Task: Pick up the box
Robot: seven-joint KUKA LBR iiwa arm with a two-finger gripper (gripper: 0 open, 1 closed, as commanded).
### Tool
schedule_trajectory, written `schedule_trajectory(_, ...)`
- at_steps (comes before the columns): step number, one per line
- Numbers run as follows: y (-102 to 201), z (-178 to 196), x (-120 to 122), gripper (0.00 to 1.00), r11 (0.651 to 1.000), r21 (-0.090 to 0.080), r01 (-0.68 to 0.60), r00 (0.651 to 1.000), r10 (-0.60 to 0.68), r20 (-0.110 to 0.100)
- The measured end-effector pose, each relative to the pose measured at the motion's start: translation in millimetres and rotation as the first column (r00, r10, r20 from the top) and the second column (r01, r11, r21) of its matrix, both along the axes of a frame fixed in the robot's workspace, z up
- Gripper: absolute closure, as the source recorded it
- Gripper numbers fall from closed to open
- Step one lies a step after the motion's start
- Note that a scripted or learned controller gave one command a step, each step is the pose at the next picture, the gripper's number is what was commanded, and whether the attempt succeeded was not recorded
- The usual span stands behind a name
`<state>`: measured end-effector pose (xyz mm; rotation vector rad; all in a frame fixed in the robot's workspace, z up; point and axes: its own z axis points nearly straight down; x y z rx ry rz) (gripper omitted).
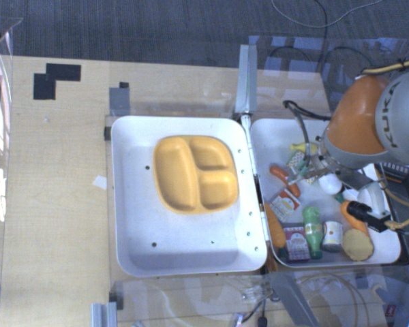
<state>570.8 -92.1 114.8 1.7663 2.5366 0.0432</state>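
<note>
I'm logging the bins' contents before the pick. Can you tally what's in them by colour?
Yellow: 2, divided tray, potato-like lump
Orange: 2, carrot, orange piece
Red: 1, sausage
Green: 1, bottle
Purple: 1, box
White-and-red: 1, small carton
Total: 8 clearly visible; others by the claw are too cluttered to count.

Pale wooden surface (54,203) bears two shallow white bins touching side by side: left bin (133,244) toward the middle, right bin (266,138) at the right edge. Black tape marks (54,79) lie near the far-left corner.
</note>
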Motion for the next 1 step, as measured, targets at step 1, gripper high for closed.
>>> schedule_trajectory(1, -0.1, -0.1, -0.1, 0.00, 1.000, 0.000, 0.000, 1.000, 0.000, 0.000)
